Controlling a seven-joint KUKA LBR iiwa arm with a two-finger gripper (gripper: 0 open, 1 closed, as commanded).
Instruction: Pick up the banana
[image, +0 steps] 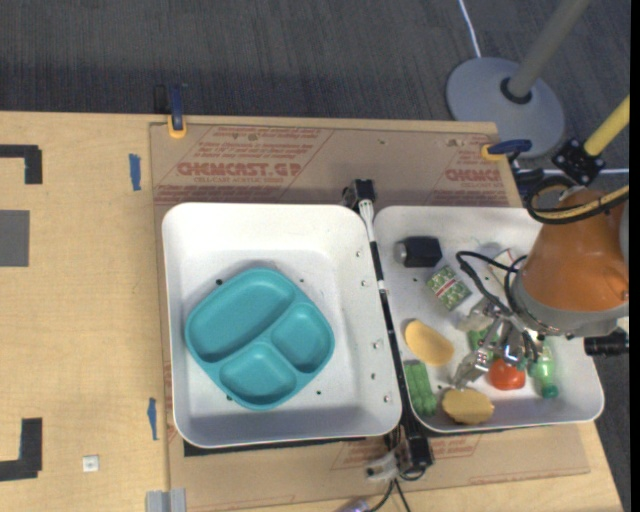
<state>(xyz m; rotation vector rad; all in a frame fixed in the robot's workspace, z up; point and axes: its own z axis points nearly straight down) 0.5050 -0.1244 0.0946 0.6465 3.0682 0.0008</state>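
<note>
Banana (430, 343) lies flat in right bin (585, 400), near its left wall, long axis running upper-left to lower-right. Jaws (497, 345) low over the clutter just right of it, beside a red tomato (506, 376); open or closed, cannot tell. Teal plate (260, 337) in left bin (200, 235).

Even, bright light falls from overhead on my surface (80, 300), with no hard glare. The two white bins (200, 240) look close to washed out, and their rims lose detail. Shadows are soft and short: a faint one hugs the teal tray (260, 335), and my arm (575, 265) dims the right bin beneath it. The small things under my wrist look slightly blurred. The dark floor (300, 50) at the top is grainy.
</note>
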